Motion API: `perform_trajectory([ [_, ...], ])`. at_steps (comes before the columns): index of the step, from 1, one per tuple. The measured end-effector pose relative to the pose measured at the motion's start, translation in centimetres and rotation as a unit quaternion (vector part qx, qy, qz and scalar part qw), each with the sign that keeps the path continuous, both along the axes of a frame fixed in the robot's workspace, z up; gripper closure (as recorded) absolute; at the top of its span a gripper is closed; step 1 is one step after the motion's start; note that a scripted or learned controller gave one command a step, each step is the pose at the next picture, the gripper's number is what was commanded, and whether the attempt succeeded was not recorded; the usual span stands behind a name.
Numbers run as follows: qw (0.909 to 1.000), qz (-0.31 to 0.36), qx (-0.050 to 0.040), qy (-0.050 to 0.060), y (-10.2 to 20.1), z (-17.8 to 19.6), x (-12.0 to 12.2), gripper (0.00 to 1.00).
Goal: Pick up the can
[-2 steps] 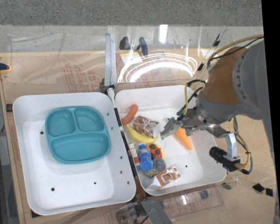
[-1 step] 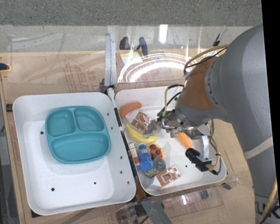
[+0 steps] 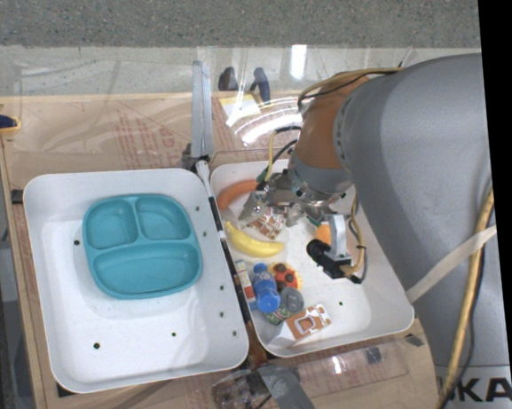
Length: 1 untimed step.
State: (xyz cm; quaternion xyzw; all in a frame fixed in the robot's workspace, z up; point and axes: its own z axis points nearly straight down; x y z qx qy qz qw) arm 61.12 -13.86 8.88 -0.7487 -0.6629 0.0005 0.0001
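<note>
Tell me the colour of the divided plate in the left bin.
The three-compartment plastic plate is teal blue, plain with no pattern, seen clearly in the camera view.

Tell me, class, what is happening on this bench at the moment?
A grey robot arm reaches in from the right over the right bin, its claw low among a jumble of small items. A banana lies just beside it, with a blue bottle and a small card nearer the front. The left bin holds a teal divided plate. Whether the claw has gripped anything cannot be made out.
</note>
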Motion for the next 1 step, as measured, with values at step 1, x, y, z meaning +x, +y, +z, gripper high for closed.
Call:
perform_trajectory([
  [1, 1.0, 0.003, 0.0, 0.006, -0.01, 0.93, -0.25, 1.0],
])
